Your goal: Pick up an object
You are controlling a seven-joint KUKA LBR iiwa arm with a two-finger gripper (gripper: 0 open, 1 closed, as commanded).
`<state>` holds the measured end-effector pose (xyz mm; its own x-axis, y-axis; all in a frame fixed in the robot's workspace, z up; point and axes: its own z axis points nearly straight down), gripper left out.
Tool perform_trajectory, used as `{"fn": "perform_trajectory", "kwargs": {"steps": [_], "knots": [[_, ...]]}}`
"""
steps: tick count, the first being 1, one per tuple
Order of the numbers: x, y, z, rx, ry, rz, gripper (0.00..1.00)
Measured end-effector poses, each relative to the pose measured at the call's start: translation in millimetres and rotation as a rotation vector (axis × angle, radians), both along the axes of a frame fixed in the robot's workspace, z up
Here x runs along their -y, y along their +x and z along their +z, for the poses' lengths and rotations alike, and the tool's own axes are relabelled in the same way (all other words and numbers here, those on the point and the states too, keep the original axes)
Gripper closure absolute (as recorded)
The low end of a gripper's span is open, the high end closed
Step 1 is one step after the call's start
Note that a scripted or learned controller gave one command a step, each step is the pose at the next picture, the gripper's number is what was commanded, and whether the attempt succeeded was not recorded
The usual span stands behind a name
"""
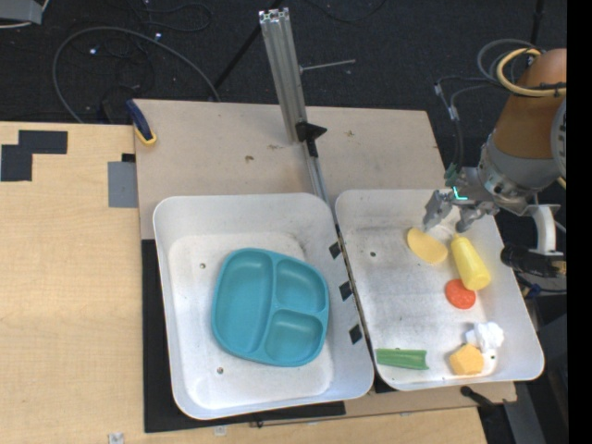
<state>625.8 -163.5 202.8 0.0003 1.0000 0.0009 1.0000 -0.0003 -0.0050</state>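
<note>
Pincer point(453, 215) hangs released over six items in the right bin point(398, 276); one teal plate point(271, 306) fills the left.

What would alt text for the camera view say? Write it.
A grey arm's claw hovers with fingers spread above a pale yellow piece in the right bin, which also holds small toy foods. The left bin holds a teal divided plate.

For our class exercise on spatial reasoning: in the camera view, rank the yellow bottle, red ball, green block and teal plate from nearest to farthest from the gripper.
From the gripper:
1. Yellow bottle, just below it.
2. Red ball, farther down.
3. Green block, right bin's lower edge.
4. Teal plate, left bin.
</note>
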Motion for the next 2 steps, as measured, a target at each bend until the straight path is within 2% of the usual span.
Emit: {"fn": "perform_trajectory", "kwargs": {"steps": [1,2], "knots": [[0.1,1.2,2.1,0.004,-0.001,0.000,0.00],[-7.9,1.3,-58.4,-0.002,0.001,0.003,0.00]]}}
